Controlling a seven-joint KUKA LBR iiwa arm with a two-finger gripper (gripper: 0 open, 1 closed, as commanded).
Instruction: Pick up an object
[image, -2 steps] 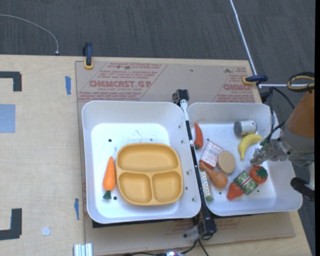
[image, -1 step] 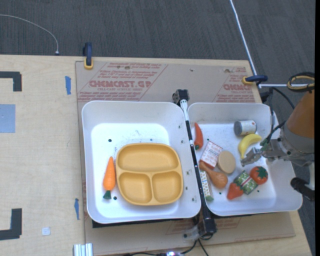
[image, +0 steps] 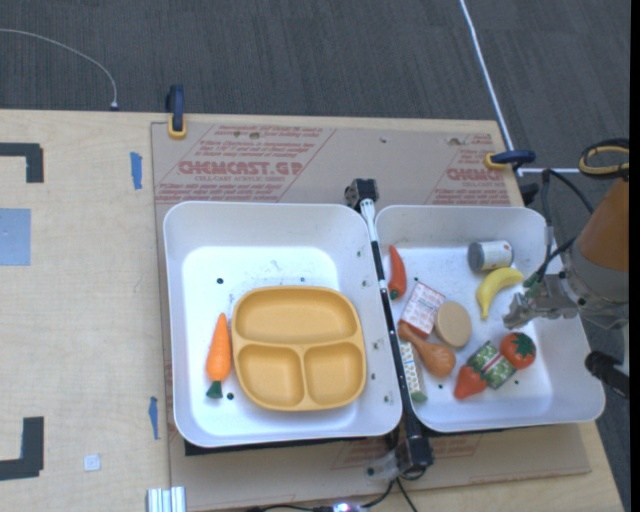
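Note:
The right bin (image: 572, 392) holds several toy foods. Among them are a yellow banana (image: 496, 288), a grey can (image: 490, 254), a red tomato (image: 518, 349), a green packet (image: 490, 362), a tan disc (image: 453, 324), a white-and-red snack packet (image: 422, 307), a red chili (image: 397, 272) and a brown drumstick-shaped piece (image: 432, 354). My gripper (image: 522, 308) hangs low over the right side of this bin. It is just right of the banana's lower end and above the tomato. I see nothing held in it.
The left bin (image: 190, 225) contains a yellow divided plate (image: 298, 346) and an orange carrot (image: 218, 350) beside it. The arm's orange band (image: 610, 235) and cables sit over the right bin's right wall. Blue-and-yellow clamps (image: 176, 110) pin the cardboard sheet behind the bins.

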